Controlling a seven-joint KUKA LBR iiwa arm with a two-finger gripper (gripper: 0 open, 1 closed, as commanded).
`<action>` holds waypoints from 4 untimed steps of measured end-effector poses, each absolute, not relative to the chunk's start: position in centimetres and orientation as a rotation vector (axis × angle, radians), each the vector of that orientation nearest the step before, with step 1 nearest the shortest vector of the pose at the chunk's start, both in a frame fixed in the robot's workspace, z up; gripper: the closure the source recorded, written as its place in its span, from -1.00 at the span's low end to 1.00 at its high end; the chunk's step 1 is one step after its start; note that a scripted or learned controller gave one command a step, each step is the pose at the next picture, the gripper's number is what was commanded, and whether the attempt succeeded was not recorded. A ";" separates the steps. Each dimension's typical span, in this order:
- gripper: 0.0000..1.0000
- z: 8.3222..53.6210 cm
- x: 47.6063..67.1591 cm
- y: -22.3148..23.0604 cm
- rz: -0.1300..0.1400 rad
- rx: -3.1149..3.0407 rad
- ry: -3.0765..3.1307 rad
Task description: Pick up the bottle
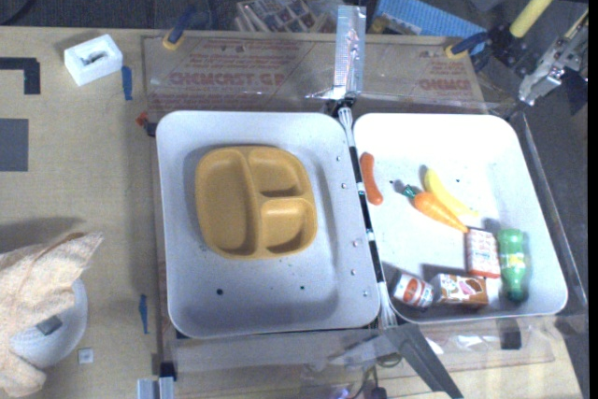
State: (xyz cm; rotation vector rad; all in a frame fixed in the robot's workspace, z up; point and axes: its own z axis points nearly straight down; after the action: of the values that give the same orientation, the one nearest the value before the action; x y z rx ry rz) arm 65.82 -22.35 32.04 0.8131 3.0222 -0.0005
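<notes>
Green bottle (512, 263) lies against the right bin's (447, 128) right wall, near the front corner — little room on that flank. A red-and-white carton (481, 252) lies just beside it on the left; a second carton (461, 289) and a small can (414, 292) crowd the front. Carrot (432, 205) and banana (447, 197) sit mid-bin, sausage (372, 178) by the left wall. Rear of the bin open — clear approach from above.
</notes>
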 end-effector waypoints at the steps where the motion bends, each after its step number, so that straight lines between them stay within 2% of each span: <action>1: 1.00 37.8 65.4 -22.1 -0.001 0.642 3.063; 2: 1.00 41.1 65.1 -22.2 -0.003 0.160 3.124; 3: 1.00 39.4 61.5 -22.3 -0.001 -0.433 3.105; 4: 1.00 39.7 63.0 -22.2 -0.006 -1.148 2.912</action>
State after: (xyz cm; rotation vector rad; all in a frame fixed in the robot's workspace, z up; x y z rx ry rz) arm 63.00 -22.19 39.67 -1.1482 2.9122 -0.0064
